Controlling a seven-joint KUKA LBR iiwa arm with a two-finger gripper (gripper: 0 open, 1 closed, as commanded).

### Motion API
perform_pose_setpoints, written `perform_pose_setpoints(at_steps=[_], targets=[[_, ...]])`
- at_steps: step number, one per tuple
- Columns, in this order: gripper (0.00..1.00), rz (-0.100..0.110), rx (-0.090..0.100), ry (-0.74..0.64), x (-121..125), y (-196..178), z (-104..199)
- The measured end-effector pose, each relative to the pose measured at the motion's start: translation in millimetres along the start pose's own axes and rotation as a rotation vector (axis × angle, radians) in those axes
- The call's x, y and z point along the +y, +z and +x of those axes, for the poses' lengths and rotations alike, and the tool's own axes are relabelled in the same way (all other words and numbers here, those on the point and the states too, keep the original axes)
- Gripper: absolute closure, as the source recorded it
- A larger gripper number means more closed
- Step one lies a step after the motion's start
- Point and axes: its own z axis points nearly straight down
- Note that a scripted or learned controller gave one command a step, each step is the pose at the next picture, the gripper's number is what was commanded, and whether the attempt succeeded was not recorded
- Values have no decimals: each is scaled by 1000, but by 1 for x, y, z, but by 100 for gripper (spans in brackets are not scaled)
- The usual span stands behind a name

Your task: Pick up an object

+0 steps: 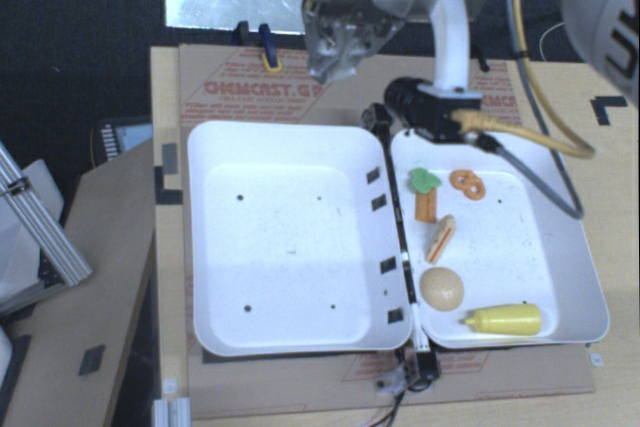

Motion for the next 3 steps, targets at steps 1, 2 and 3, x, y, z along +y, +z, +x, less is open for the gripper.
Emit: perform_pose_setpoints(at_steps=[1, 2, 3], targets=[[0, 1, 0, -1, 0, 0, 0], [0, 3, -6, 15, 114, 92, -4], [100, 1, -3, 10, 110, 75, -3]])
